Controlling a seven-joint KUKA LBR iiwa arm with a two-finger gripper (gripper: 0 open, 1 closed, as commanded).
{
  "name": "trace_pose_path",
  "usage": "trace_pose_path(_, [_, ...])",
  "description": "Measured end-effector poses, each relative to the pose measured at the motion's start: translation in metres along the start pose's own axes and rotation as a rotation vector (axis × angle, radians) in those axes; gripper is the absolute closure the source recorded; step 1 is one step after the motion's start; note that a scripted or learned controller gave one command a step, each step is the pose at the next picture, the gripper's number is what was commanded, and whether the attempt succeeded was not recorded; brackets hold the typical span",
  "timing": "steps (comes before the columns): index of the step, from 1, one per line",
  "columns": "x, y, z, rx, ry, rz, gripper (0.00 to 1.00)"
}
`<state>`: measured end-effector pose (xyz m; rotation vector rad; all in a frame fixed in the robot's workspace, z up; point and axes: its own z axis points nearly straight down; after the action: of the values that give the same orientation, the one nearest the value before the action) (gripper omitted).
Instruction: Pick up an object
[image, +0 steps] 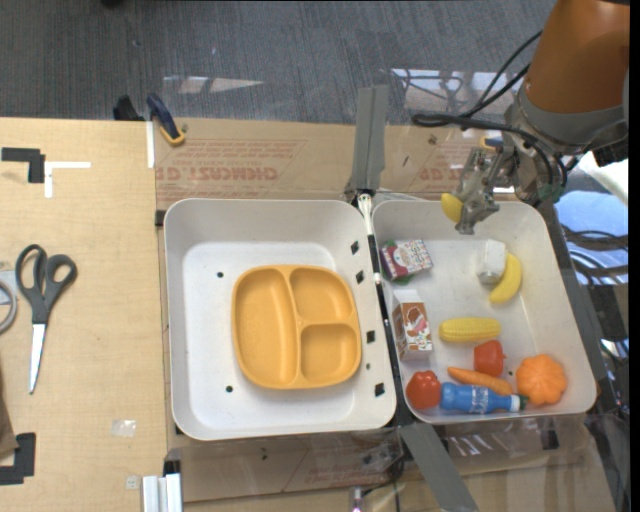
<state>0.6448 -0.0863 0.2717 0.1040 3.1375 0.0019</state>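
- Red lettering, upside down and mirrored, on the cardboard strip (262, 160) above the left bin, upper middle of the frame; not surely readable.
- Printed labels on two small cartons (407, 258) (412, 328) in the right bin; too small to read.

We note the arm (580, 60) cut off by the top edge. A yellow object (452, 207) sits partly hidden behind the gripper (478, 205); its kind cannot be determined. Carton (413, 328) print is too small to read
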Motion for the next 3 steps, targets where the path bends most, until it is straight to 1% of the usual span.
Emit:
trace_pose_path(1, [0.013, -0.030, -0.094, 0.002, -0.003, -0.190, 1.00])
trace_pose_path(2, [-0.008, -0.106, -0.188, 0.002, -0.003, -0.183, 1.00])
trace_pose_path(3, [-0.022, -0.093, -0.091, 0.000, -0.001, -0.119, 1.00])
